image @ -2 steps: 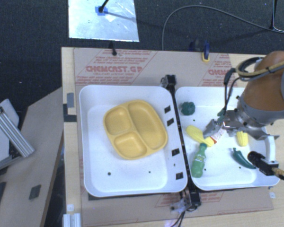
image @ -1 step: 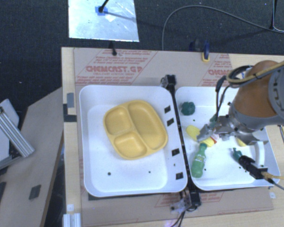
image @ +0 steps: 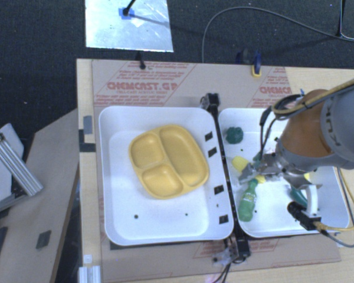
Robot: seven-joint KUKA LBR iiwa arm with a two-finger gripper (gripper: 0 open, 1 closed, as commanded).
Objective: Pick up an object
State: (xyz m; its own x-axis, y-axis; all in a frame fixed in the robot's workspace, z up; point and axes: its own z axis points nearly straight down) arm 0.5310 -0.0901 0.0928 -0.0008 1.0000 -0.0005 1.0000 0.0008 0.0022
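Note:
My gripper (image: 252, 171) hangs low over the left part of the right bin (image: 336, 220), at the end of the grey arm with the orange band (image: 304, 131). Just under its tip lies a green bottle (image: 246, 201) with a yellow cap, pointing toward the bin's near edge. A small yellow piece (image: 239, 162) lies right beside the tip on its far left. A dark green lump (image: 233, 135) rests further back in the same bin. A teal object (image: 299, 194) peeks out from under the wrist on the right. Nothing shows as lifted off the bin floor.
The left bin (image: 121, 217) holds a yellow divided plate (image: 167, 160). A black divider with clips (image: 219, 158) runs between the bins. Cables (image: 318, 226) trail along the right bin's near rim. A metal sheet (image: 128, 16) lies on the floor behind the bench.

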